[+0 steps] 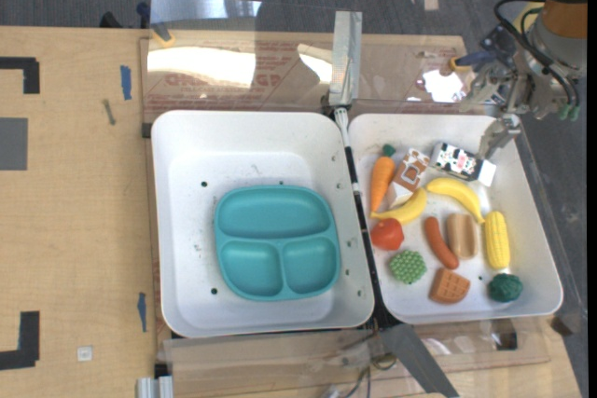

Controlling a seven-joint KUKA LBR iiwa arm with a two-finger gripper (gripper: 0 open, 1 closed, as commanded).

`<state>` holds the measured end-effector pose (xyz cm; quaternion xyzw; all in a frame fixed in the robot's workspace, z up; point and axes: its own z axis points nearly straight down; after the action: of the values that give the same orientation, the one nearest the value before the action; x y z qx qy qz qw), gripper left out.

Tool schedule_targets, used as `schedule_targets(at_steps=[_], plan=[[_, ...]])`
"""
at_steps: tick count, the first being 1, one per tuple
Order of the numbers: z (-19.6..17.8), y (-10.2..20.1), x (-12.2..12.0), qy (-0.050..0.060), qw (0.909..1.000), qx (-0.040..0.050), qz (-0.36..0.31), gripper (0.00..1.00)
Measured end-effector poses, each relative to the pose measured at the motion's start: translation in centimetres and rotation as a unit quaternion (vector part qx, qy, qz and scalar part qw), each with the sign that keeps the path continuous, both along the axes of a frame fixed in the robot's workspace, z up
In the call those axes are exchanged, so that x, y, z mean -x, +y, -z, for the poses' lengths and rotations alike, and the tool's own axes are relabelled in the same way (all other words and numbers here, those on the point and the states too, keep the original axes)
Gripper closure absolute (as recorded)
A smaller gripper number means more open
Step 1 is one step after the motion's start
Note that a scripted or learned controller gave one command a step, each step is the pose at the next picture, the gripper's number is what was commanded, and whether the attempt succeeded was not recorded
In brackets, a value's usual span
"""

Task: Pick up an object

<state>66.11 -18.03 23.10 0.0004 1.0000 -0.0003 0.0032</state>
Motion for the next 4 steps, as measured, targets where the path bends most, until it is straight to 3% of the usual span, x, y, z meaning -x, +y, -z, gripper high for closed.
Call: schedule_targets(at_steps=[1, 2, 3, 4], plan=[[10.9, 4.3, 4.0, -0.016, 0.9967, 0.0055, -0.080, 0.00], [14.2, 8.7, 14.8, -0.001, 0.9941, 0.0005, -0.108, 0.00], [14.2, 7.8, 7.0, -0.003, 0.9883, 0.0013, -0.152, 0.00], [12.8, 7.9, 6.7, -0.009, 0.9882, 0.0027, -0.153, 1.00]])
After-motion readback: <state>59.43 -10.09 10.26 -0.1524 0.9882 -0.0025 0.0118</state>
